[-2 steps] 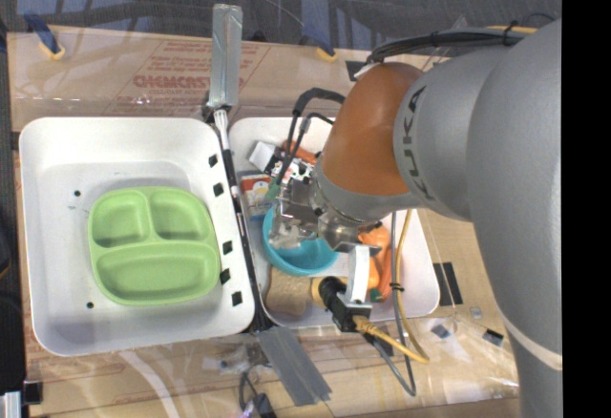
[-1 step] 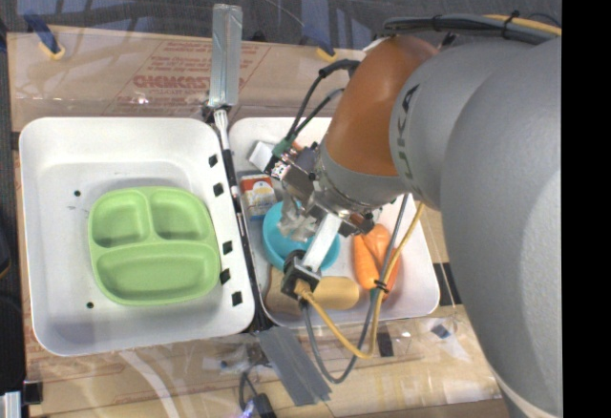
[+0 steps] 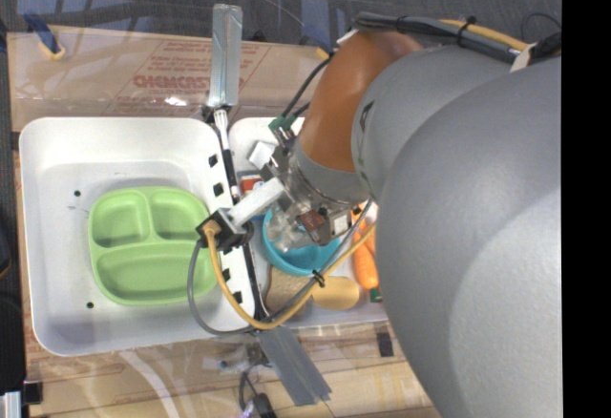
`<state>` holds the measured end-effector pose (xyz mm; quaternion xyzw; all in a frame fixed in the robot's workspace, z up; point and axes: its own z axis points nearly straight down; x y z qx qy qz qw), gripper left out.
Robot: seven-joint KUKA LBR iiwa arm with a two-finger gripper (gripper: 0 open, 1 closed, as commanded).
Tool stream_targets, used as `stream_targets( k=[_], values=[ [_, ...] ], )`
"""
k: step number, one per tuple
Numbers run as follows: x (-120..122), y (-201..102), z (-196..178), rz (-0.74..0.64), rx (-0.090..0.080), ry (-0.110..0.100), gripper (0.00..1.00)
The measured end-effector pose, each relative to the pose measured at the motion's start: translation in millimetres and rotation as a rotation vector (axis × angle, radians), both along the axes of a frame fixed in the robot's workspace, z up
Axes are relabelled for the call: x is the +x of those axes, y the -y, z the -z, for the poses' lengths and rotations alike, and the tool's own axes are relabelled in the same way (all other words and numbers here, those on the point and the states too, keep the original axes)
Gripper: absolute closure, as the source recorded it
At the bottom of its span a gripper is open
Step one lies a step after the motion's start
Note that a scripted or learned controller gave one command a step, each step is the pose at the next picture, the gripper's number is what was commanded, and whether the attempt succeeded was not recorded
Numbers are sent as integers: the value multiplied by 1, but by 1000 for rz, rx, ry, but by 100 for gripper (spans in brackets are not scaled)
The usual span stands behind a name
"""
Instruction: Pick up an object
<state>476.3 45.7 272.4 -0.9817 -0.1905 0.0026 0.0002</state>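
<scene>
- The pincer point(image 3: 307, 220) hangs low over the blue bowl point(image 3: 304, 259) in the right bin point(image 3: 250, 132), placed as if to grab there; its grip I cannot tell
- Carrot point(image 3: 366, 263) and a tan item point(image 3: 336, 293) lie beside
- A green tray point(image 3: 151, 246) sits in the left bin point(image 3: 48, 216)

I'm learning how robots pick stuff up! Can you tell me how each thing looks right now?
green plate: lying flat in the left bin, nothing in its sections.
blue bowl: in the right bin, partly under the arm.
carrot: lying beside the bowl.
gripper: low over the blue bowl.
</scene>
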Motion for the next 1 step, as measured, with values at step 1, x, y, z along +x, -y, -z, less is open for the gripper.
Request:
stream_targets(
  k=[1],
  values=[
    [-1,42,52,175,1,-6,100]
  ],
)
